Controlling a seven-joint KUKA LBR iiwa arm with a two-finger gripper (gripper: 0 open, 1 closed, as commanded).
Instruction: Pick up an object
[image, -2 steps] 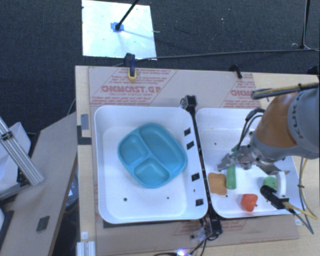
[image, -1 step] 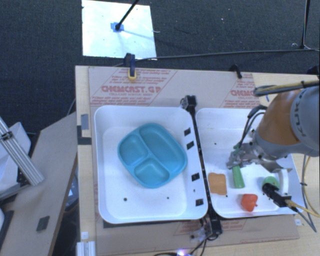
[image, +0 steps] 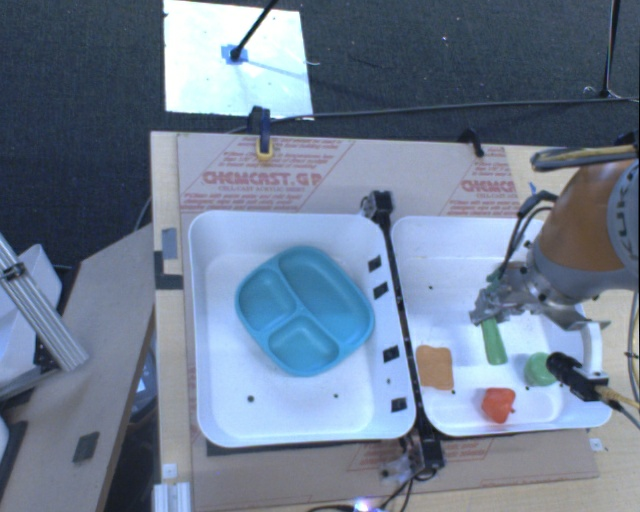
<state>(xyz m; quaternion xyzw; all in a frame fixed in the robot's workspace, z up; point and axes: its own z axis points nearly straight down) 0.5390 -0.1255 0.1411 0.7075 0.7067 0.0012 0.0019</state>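
My gripper (image: 492, 308) hangs low over the right bin (image: 450, 262), near its middle. A green stick-shaped piece (image: 494, 343) lies directly below the gripper, its upper end reaching up to the gripper's tip. A round green piece (image: 538, 369) sits to the right of the stick. Near the bin's front wall lies a red piece (image: 498, 403). A flat tan-orange piece (image: 435, 366) rests at the bin's front left.
A blue divided plate (image: 303, 310) lies in the middle of the left bin (image: 225, 400). A black-clipped divider (image: 392, 320) runs between the two bins. The back half of the right bin has free room.
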